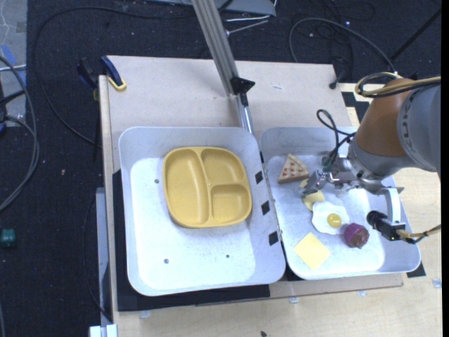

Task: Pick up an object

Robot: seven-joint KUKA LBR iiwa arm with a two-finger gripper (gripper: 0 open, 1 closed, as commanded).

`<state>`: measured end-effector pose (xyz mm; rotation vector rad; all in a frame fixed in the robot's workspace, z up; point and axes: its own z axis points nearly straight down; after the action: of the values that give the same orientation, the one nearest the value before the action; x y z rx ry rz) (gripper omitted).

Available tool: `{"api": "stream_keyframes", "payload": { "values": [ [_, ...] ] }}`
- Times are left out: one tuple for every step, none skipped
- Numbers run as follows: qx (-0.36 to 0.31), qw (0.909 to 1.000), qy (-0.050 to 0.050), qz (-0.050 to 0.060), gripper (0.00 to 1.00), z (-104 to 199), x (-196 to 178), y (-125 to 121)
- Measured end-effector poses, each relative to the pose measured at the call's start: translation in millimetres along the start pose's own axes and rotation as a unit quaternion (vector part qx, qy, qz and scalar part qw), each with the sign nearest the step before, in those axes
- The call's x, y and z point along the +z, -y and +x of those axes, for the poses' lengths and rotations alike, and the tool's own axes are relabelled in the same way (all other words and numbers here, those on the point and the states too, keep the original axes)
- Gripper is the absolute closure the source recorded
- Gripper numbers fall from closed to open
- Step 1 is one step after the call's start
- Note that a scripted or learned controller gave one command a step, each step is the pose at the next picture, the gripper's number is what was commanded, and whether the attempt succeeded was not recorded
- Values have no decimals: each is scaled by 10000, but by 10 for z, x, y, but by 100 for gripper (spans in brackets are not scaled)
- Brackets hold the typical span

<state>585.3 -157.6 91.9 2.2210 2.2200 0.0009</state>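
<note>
Two white bins sit side by side on your surface, and all the action is in the right bin. Your arm reaches in from the right, its grey body and orange band hanging over the bin's upper right part, and the hand is down low near the middle of that bin. You can see its metal tip pointing left, just below the waffle-patterned toast wedge and right above a small pale yellow piece. How wide the hand stands you cannot tell from this angle; the tip is small and partly blurred against the bin floor, and nothing clearly sits in its grip. Whether it touches the pale piece is also unclear; they look very close.

Look at what lies around it: a fried egg sits just below the pale piece, a dark purple round object lies to the egg's right, and a flat yellow cheese square rests lower left of the egg, near the bin's front. A black cable end off the arm hangs just beside the purple object.

Over in the left bin, a yellow divided plate lies flat, well apart from your hand.
</note>
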Motion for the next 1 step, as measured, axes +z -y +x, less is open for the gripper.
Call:
{"api": "stream_keyframes", "payload": {
  "values": [
    [0, 10000, 6, -26, 100, -3, -132, -16]
  ]
}}
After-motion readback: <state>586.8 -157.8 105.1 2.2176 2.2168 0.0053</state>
